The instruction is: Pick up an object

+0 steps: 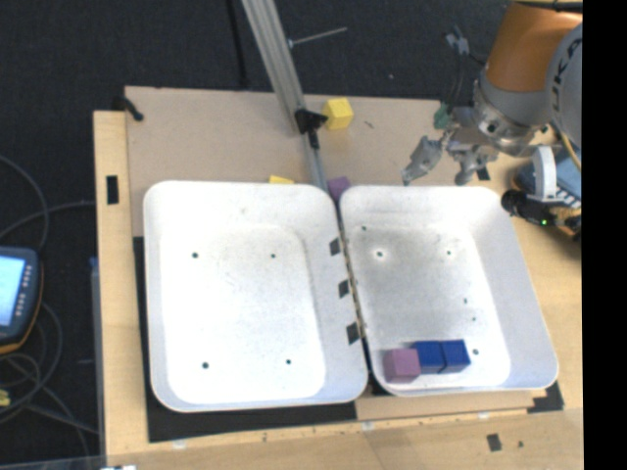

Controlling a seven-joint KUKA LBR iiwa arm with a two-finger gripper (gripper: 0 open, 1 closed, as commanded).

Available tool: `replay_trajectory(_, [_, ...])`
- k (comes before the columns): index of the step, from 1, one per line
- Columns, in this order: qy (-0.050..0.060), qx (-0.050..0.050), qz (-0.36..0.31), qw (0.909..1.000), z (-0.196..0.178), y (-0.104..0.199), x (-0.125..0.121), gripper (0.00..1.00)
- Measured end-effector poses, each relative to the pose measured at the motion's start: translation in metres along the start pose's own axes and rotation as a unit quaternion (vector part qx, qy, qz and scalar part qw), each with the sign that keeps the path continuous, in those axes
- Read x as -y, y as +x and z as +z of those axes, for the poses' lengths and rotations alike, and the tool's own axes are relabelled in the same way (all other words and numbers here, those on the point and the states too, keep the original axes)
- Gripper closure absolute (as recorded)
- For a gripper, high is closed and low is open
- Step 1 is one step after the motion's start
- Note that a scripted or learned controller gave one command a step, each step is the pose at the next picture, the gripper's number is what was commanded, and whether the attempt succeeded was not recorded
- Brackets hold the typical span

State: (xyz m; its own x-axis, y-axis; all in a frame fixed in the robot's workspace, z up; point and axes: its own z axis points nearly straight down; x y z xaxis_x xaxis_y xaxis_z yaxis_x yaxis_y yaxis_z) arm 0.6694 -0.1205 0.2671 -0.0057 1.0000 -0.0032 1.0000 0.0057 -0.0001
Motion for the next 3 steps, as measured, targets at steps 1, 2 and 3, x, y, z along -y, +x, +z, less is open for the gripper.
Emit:
replay_trajectory(1, [0.004, -0.003, -0.001, 1.0000, 0.075, 0.065, 0.034, 0.00])
replay_trajectory(2, [0.000, -0.002, 0.005, 1.0000, 0.170, 0.029, 0.150, 0.00])
replay_trajectory(3, [-0.006, 0.000, 0.001, 1.0000, -0.040, 0.011, 0.100, 0.00])
